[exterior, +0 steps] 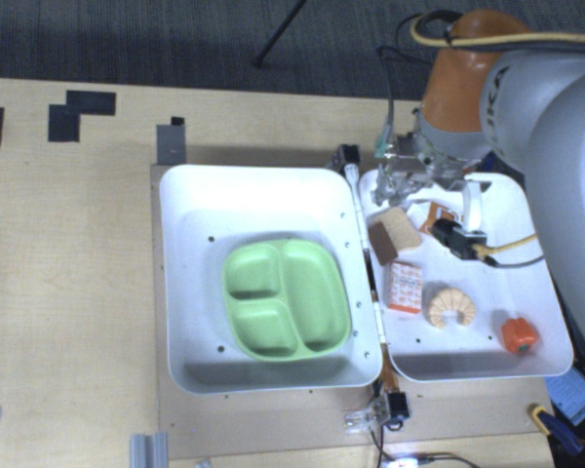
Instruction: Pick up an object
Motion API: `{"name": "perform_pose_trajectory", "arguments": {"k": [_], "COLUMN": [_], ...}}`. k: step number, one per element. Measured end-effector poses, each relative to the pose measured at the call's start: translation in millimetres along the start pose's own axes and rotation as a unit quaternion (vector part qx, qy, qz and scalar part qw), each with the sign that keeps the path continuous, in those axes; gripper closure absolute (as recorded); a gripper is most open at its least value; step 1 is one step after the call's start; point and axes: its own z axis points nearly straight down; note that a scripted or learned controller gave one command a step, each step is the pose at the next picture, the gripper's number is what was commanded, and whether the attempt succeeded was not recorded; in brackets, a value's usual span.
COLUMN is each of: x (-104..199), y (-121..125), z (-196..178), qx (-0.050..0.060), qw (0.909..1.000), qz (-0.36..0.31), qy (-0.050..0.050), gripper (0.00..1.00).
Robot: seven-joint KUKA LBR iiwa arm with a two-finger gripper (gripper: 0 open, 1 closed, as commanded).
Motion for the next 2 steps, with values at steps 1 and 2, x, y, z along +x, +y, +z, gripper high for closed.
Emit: {"name": "perform_pose_trajectory", "arguments": {"k": [1, 2], "x": [-2, 17], "y": [-1, -78], "z": [1, -18], "qx": [0.002, 0.003], "qw": [1.0000, 1.0000], "qz": [0.001, 0.003], "qy": [-0.001, -0.001], "gripper": [0.00, 0.00]}}
